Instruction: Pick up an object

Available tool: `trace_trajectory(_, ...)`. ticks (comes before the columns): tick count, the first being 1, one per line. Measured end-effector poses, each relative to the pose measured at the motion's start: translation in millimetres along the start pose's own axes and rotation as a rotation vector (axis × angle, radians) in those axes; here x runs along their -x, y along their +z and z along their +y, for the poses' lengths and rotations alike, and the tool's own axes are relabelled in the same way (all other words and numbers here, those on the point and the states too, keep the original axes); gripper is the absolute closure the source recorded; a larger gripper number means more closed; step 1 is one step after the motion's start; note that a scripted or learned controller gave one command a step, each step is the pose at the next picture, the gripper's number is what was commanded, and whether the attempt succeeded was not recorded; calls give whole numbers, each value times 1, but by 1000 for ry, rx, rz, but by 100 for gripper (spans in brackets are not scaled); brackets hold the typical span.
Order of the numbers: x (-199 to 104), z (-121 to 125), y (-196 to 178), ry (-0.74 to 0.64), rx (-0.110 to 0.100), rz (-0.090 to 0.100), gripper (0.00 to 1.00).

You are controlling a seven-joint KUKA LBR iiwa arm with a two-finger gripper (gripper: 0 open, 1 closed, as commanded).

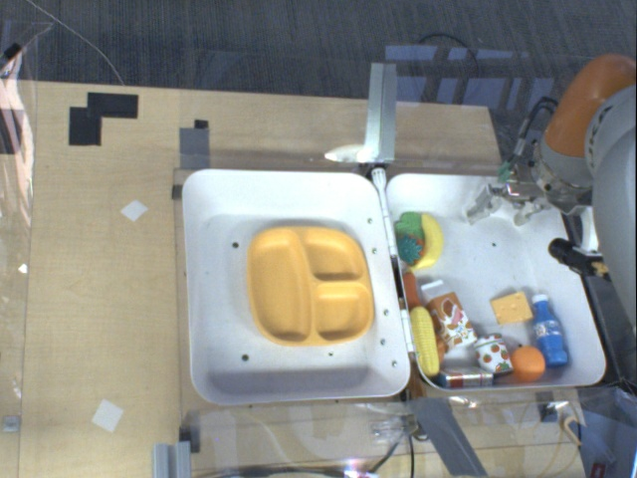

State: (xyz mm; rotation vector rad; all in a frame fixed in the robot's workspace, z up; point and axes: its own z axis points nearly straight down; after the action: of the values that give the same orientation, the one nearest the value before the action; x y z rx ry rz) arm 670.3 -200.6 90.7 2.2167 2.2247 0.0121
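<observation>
Reaching in from the right, the grey arm (597, 118) with its orange band hangs over the far right corner of the right bin (498, 257); its gripper (506, 203) sits just above bare white floor there, the two fingers (482, 207) spread fairly wide with nothing between them. All loose things lie in the right bin, well apart from the gripper: a yellow and green toy (419, 239) against the dividing wall; nearer the front, a corn cob (424, 335), a brown printed packet (450, 319), a small patterned cup (490, 353), an orange ball (529, 362), a blue bottle (548, 331) and a tan block (511, 308); one of each, crowded close, several touching. A red marker-like stick (466, 377) lies along the front wall. Left of that bin, the left bin (219, 267) holds one yellow divided tray (310, 284). Both bins rest on a pale wooden surface (90, 267) carrying black tape marks (100, 116); dark carpet (249, 18) lies beyond.
</observation>
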Motion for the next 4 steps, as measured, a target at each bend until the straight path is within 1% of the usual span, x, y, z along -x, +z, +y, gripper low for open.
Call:
trace_trajectory(1, 5, -3, 3, -261, -19, 1, 0)
trace_trajectory(2, 5, -47, 2, -641, 0, -8, 0)
trace_trajectory(3, -93, -33, 3, -390, 2, -5, 0)
trace_trajectory(4, -92, -29, -12, -395, 14, -11, 100)
